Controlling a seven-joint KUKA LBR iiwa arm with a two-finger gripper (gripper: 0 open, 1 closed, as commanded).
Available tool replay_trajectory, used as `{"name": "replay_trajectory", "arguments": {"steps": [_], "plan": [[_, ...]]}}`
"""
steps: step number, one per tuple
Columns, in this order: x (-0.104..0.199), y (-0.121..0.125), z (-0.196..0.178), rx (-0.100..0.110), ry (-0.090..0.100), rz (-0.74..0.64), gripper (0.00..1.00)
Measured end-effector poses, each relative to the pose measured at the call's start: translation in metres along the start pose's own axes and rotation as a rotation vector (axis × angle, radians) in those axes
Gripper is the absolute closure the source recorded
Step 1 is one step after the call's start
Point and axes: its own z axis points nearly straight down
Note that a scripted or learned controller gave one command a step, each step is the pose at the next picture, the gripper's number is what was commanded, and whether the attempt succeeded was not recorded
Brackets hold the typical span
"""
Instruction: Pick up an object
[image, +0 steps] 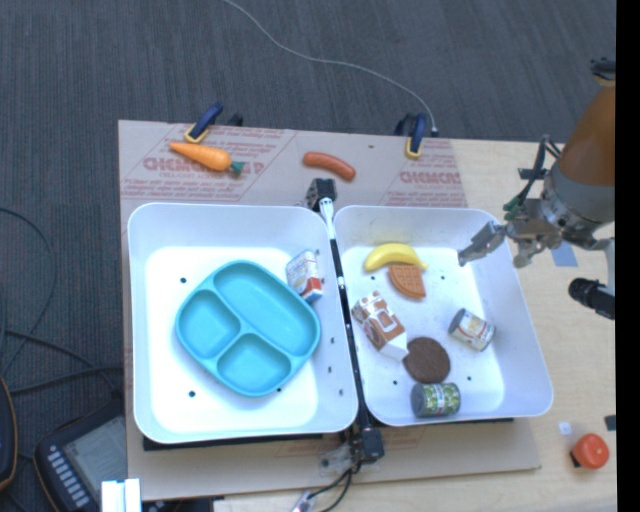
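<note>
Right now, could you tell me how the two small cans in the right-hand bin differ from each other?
The green can has a dark green label, while the silver can looks metallic grey with a tan patch. The green can lies close to the bin's near wall, right beside the brown cookie; the silver can lies farther back and more to the right, apart from its neighbours. Both are small cans lying on their sides.

Divided plate in left bin, banana behind cookie in right bin

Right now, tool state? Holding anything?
Tool: open, nothing between its fingers, over the right bin's upper right rim.
</note>
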Motion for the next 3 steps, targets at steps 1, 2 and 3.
{"name": "replay_trajectory", "arguments": {"steps": [1, 2, 3], "plan": [[0.037, -0.041, 0.131, -0.003, 0.0, 0.0, 0.0], [0.057, -0.103, 0.13, -0.011, -0.003, 0.001, 0.0], [0.057, -0.102, 0.12, -0.012, -0.003, 0.002, 1.0]]}}
